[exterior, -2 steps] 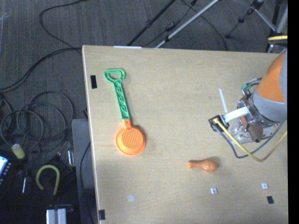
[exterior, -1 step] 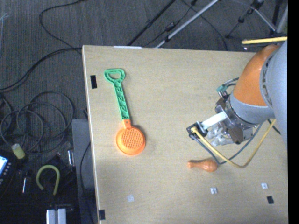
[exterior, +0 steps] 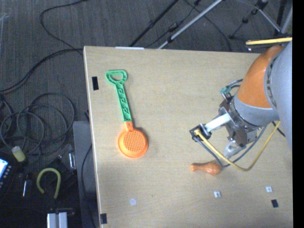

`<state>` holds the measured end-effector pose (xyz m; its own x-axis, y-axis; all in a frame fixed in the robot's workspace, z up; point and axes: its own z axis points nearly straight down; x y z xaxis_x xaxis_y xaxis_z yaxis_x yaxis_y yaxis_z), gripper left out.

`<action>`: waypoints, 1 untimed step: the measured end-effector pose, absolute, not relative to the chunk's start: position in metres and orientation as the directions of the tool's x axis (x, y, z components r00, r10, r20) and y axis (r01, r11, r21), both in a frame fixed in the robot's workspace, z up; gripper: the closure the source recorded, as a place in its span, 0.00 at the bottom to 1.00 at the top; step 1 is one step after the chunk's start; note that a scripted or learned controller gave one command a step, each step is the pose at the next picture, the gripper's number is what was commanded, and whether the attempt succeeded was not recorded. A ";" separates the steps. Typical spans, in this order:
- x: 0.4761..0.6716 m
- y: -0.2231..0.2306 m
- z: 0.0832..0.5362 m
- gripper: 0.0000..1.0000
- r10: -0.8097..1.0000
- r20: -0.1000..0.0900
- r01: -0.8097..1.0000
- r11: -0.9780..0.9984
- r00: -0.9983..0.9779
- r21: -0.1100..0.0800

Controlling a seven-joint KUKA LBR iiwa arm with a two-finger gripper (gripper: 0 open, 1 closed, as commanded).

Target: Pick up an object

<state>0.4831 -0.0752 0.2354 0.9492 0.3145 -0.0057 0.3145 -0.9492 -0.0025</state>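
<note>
A wooden table (exterior: 190,80) carried two toys. A grey-and-orange arm (exterior: 266,89) reached over its right edge. A green-handled orange sieve (exterior: 126,109) lay near the left edge. The claw (exterior: 232,148), its spread impossible to tell, hung beside a small orange drumstick (exterior: 207,167) toward the near edge; centring over its thick end should grip best.
</note>
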 end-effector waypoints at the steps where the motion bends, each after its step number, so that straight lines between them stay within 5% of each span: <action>1: 0.483 -0.075 0.243 1.00 0.315 -0.010 0.315 -0.949 0.949 -0.004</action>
